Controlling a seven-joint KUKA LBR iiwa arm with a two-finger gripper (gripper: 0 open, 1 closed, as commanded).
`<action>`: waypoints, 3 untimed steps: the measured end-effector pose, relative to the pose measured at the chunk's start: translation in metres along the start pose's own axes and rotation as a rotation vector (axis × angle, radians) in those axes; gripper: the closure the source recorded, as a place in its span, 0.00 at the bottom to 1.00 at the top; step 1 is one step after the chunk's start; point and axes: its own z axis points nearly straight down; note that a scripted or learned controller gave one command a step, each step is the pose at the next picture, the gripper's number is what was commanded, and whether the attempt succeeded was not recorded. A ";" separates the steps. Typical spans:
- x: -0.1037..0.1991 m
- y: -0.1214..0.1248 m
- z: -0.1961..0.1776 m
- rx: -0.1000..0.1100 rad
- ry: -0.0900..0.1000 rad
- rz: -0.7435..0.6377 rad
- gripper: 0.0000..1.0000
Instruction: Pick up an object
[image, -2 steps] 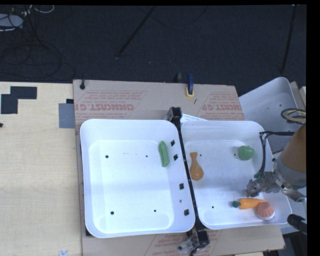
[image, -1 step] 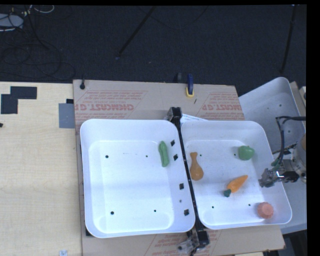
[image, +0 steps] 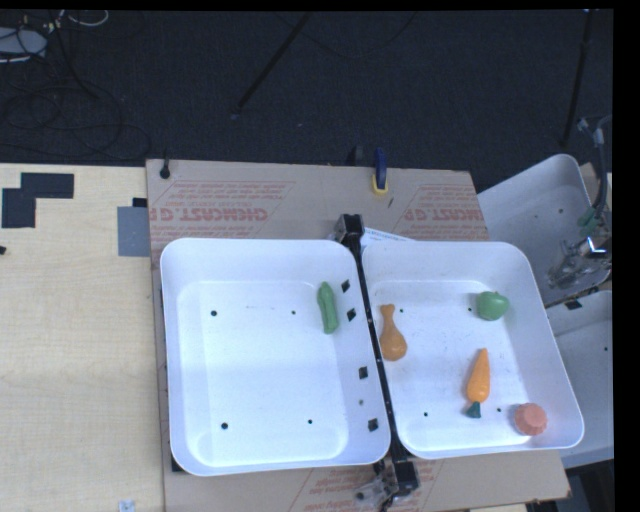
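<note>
The left bin (image: 190, 300) holds a green, long pod-like toy (image: 327, 307) lying close to its right wall. In the right bin (image: 540, 300) lie several toys. An orange gourd shape (image: 390, 335) lies near the left wall. A green round piece (image: 491, 305) sits at the upper right. An orange carrot with a dark green tip (image: 478, 378) lies right of centre. A pinkish-red round piece (image: 530, 418) rests in the near right corner. All the toys lie apart from one another.
The bins meet along a middle ridge with black clips (image: 362, 372). Both stand on a cardboard sheet (image: 250, 205) with a blue and yellow clamp (image: 380, 172) at its far edge. A grey metal plate (image: 540, 200) with cables lies at the right.
</note>
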 end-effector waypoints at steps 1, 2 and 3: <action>0.080 -0.031 -0.053 0.014 0.007 -0.002 1.00; 0.133 -0.052 -0.051 0.021 0.007 0.001 1.00; 0.188 -0.050 -0.079 0.019 0.006 0.001 1.00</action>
